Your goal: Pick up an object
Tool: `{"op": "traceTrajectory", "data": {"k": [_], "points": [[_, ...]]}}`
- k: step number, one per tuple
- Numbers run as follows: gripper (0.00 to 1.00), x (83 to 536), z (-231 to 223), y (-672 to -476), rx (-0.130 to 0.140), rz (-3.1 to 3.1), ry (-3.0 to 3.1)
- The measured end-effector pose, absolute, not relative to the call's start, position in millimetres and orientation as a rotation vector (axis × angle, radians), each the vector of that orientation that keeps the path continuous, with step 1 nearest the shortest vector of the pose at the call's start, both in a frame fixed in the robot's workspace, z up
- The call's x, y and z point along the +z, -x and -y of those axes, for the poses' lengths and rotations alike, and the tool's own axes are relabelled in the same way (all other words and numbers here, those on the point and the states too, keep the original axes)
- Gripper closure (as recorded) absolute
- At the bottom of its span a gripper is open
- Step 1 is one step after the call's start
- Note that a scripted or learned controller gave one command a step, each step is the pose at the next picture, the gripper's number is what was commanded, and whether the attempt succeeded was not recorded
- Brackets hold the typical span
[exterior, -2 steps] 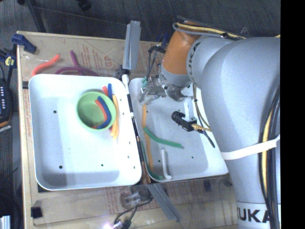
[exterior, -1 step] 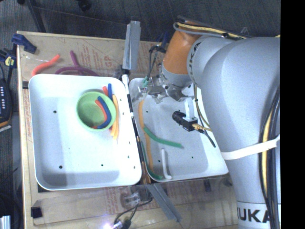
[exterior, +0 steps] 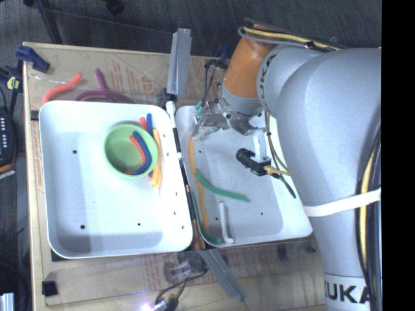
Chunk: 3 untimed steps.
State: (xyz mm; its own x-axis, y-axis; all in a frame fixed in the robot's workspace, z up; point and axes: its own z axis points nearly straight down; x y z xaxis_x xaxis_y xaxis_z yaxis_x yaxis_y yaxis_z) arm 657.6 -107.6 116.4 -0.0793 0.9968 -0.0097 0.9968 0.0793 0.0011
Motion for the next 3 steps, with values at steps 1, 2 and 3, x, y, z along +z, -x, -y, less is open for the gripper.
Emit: {"op": "traceTrajectory", "data": {"k": [1,2,3], "points": [[0.00,116.4,107.6,-657.6,-0.009,-2.302,-2.126],[0.00,96.5,108.0,-657.0,-0.014,-2.298,-2.120],[1.00,105.7,103.4,-657.2,-0.009,-2.311,-2.118]]}}
